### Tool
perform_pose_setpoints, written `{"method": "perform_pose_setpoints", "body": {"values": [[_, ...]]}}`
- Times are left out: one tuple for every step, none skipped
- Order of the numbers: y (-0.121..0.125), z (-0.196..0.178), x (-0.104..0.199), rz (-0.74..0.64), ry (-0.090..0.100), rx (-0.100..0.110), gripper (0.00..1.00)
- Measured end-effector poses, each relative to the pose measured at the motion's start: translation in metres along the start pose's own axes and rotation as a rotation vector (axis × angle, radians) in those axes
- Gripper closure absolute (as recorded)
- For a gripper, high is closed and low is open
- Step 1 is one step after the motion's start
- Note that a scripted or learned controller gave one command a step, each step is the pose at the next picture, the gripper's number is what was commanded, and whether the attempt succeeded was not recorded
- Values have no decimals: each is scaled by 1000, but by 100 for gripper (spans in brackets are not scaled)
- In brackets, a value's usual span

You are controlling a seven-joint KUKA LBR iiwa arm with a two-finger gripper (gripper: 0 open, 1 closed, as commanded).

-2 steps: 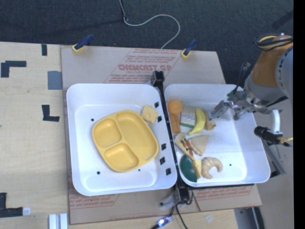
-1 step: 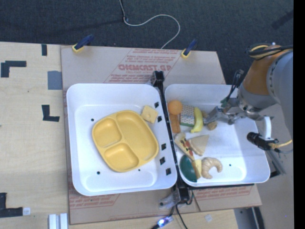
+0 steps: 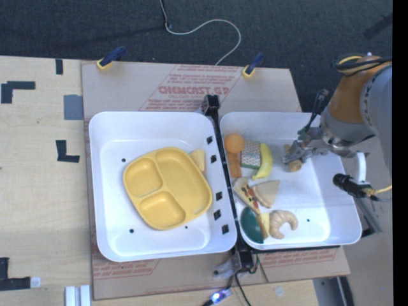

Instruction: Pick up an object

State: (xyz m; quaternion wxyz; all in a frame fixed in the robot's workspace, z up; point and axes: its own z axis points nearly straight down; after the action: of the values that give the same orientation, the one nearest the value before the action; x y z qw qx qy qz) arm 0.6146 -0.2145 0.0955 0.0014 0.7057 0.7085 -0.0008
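The right bin [image 3: 319, 190] holds several toy foods along its left side: an orange ball [image 3: 233, 143], a yellow and green sponge-like block [image 3: 255, 158], a sandwich wedge [image 3: 263, 190], a croissant [image 3: 283, 221] and a dark green piece [image 3: 250, 224]. My gripper [image 3: 294, 156] reaches in from the right and sits low over the upper middle of this bin. A small tan object [image 3: 293, 165] lies right at its tips. The toy foods are a short way to its left.
The left bin [image 3: 108, 171] holds a yellow compartment tray [image 3: 167, 187] with a pale yellow piece [image 3: 198, 160] at its upper right edge. A black divider [image 3: 220, 171] runs between the bins. The arm's grey body [image 3: 357, 107] overhangs the right bin's far right corner.
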Motion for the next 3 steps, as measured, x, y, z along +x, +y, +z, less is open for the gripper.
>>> {"method": "perform_pose_setpoints", "body": {"values": [[4,-62,6,2,2,-4,100],[8,-126,7,2,1,-5,100],[8,-129,8,3,3,2,100]]}}
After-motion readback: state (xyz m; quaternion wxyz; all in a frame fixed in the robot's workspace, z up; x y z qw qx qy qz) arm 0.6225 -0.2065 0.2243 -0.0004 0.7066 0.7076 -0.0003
